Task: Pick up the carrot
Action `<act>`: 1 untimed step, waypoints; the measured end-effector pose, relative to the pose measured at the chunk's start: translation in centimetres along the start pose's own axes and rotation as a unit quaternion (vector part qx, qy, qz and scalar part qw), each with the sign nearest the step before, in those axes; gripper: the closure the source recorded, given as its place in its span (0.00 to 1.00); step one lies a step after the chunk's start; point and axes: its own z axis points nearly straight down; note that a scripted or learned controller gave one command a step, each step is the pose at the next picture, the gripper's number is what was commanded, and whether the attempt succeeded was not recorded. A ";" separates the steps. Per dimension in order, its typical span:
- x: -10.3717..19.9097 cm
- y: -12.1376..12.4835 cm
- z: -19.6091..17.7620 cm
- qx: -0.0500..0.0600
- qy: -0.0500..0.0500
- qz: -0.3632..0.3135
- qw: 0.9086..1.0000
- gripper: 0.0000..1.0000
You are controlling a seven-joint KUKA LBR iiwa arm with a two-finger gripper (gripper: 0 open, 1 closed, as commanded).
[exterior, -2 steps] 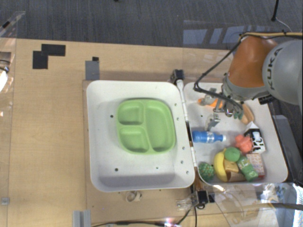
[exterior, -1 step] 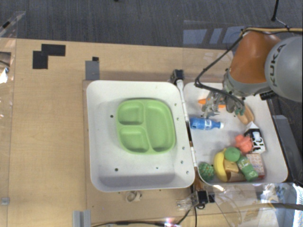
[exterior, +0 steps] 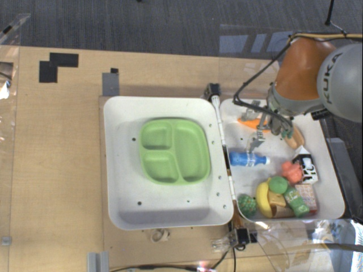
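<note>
My gripper (exterior: 262,134) hangs over the far end of the right bin (exterior: 334,200), its thin fingers pointing down just beside the carrot (exterior: 248,120); the carrot lies flat on the bin floor near the far-left corner, partly hidden by my wrist; nothing sits between my fingers, and they look slightly parted, though the view is too coarse to be sure; a blue bottle (exterior: 247,160) lies nearer the camera; the left bin (exterior: 116,152) holds a green divided tray (exterior: 173,151).
</note>
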 end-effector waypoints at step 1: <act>-1.0 0.9 1.6 0.001 0.012 0.084 0.996 0.00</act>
